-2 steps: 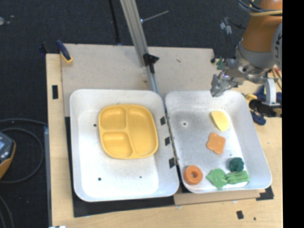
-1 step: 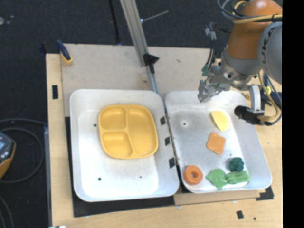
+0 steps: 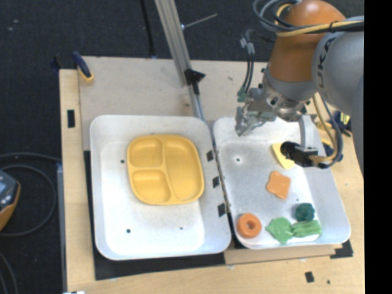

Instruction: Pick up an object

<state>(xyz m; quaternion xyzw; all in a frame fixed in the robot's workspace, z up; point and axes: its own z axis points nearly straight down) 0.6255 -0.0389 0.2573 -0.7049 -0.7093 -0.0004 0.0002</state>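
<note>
A dark floor point(image 3: 37, 17) lay around the pale brown counter point(image 3: 122, 84), and black cables point(image 3: 24, 170) curled on it at the far left. A small blue and yellow clip point(image 3: 82, 66) sat at the counter's back left corner. The left white bin point(image 3: 110, 225) held a yellow tray point(image 3: 165, 168) with three sections. A silver pole point(image 3: 174, 41) rose from behind the bins at a slant. The right white bin point(image 3: 245, 164) held an orange ring point(image 3: 249, 225) at its front, a light green piece point(image 3: 288, 229) beside that, a dark green ball point(image 3: 304, 212) just behind it, an orange block point(image 3: 278, 184) in the middle, and a yellow piece point(image 3: 283, 157) partly hidden by a black part of the arm. The pincer point(image 3: 245, 125) hung over the back left corner of the right bin, and nothing sat between its tips. It was too blurry to tell how wide it stood.
</note>
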